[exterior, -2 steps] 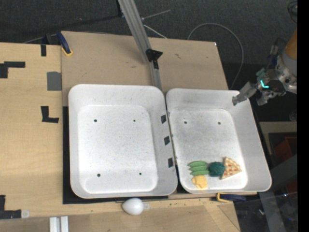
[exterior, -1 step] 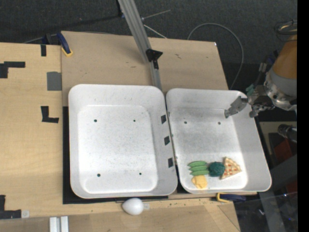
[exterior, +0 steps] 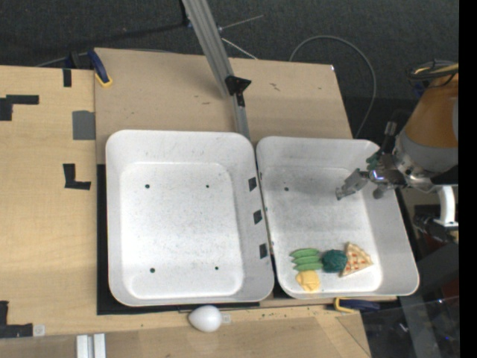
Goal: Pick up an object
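Over the right bin: my gripper (exterior: 356,185) hangs above the bin floor near its far right side, tilted, reaching in from the right.
Gripper state: two grey fingers show, but I cannot tell if they stand apart or together; nothing is visible between them, so I hold nothing.
Objects to pick: a pizza slice toy (exterior: 357,260), a dark green broccoli-like piece (exterior: 334,259), a green pea pod (exterior: 305,256) and a yellow piece (exterior: 308,280) lie together at the near edge of the right bin (exterior: 313,162).
Distance to objects: well apart from my gripper, toward the near wall.
Risk, crowding: the four toys touch or almost touch each other, so I judge my fingers can push one onto another instead of closing around one.
Risk, wall: the cluster lies near the bin's near rim, and a finger may strike the wall when descending.
Risk, flat shape: the pizza slice looks thin and may slip out.
Outside the bins: a white egg-shaped thing (exterior: 205,318) lies on the bench, beside the left bin (exterior: 179,140).
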You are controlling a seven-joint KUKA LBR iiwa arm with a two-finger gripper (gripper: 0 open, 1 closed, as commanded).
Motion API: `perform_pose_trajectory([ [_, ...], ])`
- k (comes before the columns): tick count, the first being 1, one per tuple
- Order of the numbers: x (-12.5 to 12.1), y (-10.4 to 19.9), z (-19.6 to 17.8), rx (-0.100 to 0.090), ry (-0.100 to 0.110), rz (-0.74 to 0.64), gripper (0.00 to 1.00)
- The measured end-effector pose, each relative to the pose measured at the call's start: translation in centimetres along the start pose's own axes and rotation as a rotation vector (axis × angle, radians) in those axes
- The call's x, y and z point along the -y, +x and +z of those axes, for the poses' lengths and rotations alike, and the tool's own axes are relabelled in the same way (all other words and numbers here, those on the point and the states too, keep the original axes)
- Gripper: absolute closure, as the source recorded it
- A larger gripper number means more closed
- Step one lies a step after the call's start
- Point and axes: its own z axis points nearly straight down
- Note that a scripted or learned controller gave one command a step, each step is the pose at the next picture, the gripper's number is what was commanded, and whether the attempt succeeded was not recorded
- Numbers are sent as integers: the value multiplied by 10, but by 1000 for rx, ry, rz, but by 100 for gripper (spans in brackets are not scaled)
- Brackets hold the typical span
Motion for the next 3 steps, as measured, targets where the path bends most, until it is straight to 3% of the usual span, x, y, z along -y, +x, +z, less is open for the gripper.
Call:
perform_pose_trajectory([
  [1, 1, 2, 44, 0, -1, -1, 0],
  [2, 0, 2, 31, 1, -5, -2, 100],
  [3, -7, 1, -13, 2, -11, -1, 100],
])
